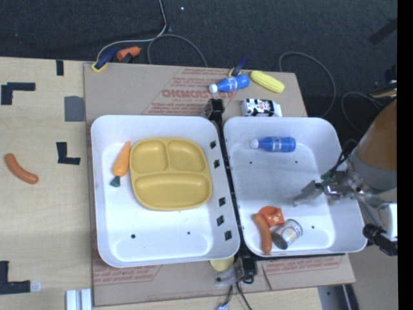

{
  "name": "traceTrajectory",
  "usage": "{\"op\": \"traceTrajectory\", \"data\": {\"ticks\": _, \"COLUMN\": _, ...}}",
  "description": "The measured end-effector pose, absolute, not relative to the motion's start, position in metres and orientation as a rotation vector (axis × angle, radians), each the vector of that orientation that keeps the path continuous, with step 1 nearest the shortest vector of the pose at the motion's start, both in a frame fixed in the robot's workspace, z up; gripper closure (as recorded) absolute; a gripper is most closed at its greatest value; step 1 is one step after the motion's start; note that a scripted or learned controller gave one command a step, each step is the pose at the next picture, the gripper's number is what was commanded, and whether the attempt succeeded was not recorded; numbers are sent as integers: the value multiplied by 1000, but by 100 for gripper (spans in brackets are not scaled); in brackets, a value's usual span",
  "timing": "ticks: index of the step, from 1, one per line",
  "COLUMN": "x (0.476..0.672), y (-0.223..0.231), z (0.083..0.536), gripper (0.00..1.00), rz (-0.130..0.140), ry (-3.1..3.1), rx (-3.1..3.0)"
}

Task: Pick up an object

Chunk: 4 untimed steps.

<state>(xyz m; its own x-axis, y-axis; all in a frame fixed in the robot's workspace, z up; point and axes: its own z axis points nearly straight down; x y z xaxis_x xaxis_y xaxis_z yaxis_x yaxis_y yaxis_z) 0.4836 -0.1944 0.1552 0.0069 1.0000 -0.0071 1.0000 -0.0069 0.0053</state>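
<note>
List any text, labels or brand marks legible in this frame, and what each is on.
"CHEMCRO…": red print on the cardboard sheet under the bins; the last letters are blurred, as is the repeated red print along its edges.
Blue bottle in the right bin: label too small to read.
Blue bottle on the cardboard: label unreadable.
Black-and-white box: pattern, no legible words.
Tin can: nothing legible.

2 bins (103, 192), 2 bottles (274, 144), 1 tray (171, 173), 1 carrot (120, 160)

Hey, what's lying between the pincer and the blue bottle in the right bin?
Nothing: in the camera view, bare white bin floor runs from the pincer up to the blue bottle.
</note>
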Motion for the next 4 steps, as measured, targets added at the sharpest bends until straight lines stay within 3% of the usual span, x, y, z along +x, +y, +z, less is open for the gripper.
{"op": "traceTrajectory", "data": {"ticks": 1, "x": 538, "y": -131, "z": 171, "gripper": 0, "rz": 4, "ry": 2228, "rx": 2212}}
{"op": "traceTrajectory", "data": {"ticks": 2, "x": 482, "y": -104, "z": 81, "gripper": 0, "rz": -1, "ry": 2220, "rx": 2220}}
{"op": "traceTrajectory", "data": {"ticks": 3, "x": 483, "y": -197, "z": 134, "gripper": 0, "rz": -2, "ry": 2212, "rx": 2224}}
{"op": "traceTrajectory", "data": {"ticks": 4, "x": 500, "y": -128, "z": 83, "gripper": 0, "rz": -2, "ry": 2223, "rx": 2216}}
